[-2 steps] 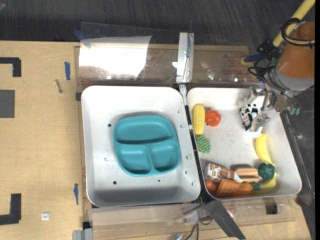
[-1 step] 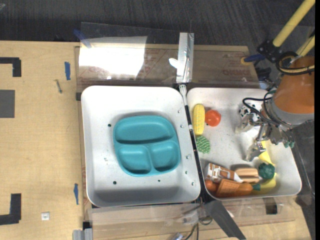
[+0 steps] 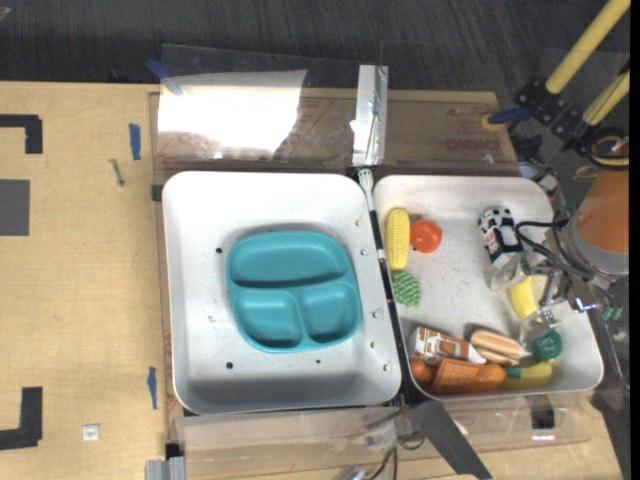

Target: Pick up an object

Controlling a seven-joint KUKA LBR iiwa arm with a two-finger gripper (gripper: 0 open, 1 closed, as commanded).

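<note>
The arm is reaching in from the right over the right bin [image 3: 590, 368], and the hand [image 3: 540, 303] is hanging low above that bin's right half, tangled in view with cables and metal parts. A yellow piece [image 3: 522, 296] is sitting directly at the hand, touching or just beside it, and a small teal object [image 3: 547, 346] is lying just below it. Whether the hand is released or clenched, I cannot tell; nothing is plainly showing as grasped.

The nearest candidate seems to be the yellow piece, with its long axis tilting from upper right to lower left. Other toys are lying farther left: a corn cob [image 3: 397, 238] standing lengthwise along the left wall, an orange tomato [image 3: 426, 236] beside it, a green leafy piece [image 3: 406, 288] below, and a hot dog bun [image 3: 497, 345] and a carrot [image 3: 468, 374] lying crosswise near the front wall. The left bin [image 3: 190, 208] is holding a teal divided plate [image 3: 294, 288].
</note>
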